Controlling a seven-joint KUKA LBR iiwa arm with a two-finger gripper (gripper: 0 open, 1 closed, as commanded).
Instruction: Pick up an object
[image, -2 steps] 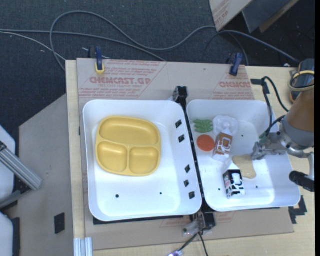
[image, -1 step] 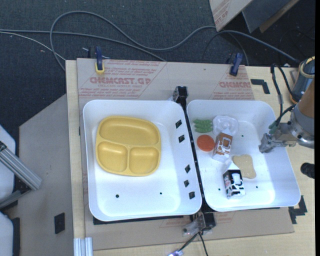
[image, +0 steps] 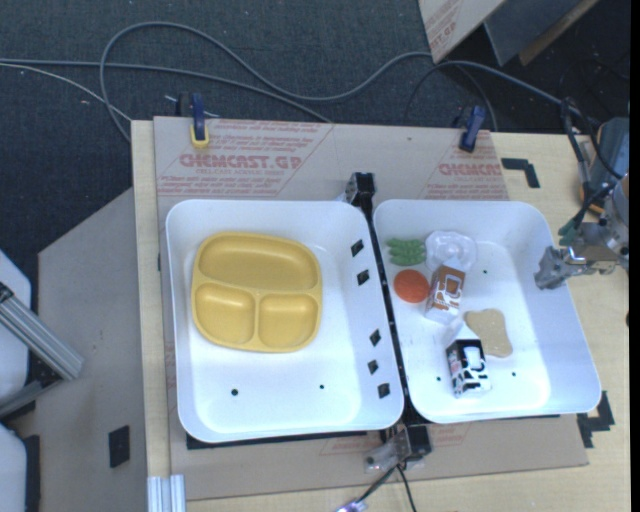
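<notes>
At the near edge of the counter (image: 110, 300), a clamp fitting (image: 400, 445) is sitting where the two bins meet, with a cable trailing out of the bottom of the view. In the right bin (image: 560, 350), the nearest item is a small black-and-white object (image: 466, 367); its print is too small to read. Just beyond it, and touching or nearly touching it, a flat tan piece (image: 490, 331) shaped like a slice of bread is lying on the bin floor. Farther in, a brown packet in clear wrapping (image: 446, 289) is resting beside a round orange-red object (image: 410, 286), which is lying to its left. Beyond those, a green item (image: 405, 250) is lying near the bin's far left corner, and a crumpled clear plastic piece (image: 450, 245) is sitting to its right, hard to make out against the white.

In the left bin (image: 190, 400), a yellow divided plate (image: 257, 291) with three compartments is lying in the far left part.

The gripper (image: 553, 268) is hovering at the right rim of the right bin, well apart from all the items. Its shape is blurring into grey metal, so I cannot tell how it is set, and nothing is showing in its grasp. The arm (image: 605, 190) is being cut off by the right edge of the view.

At the far side, a blue clamp (image: 199, 118) and another blue clamp (image: 471, 127) are gripping the printed cardboard sheet (image: 250, 155).
</notes>
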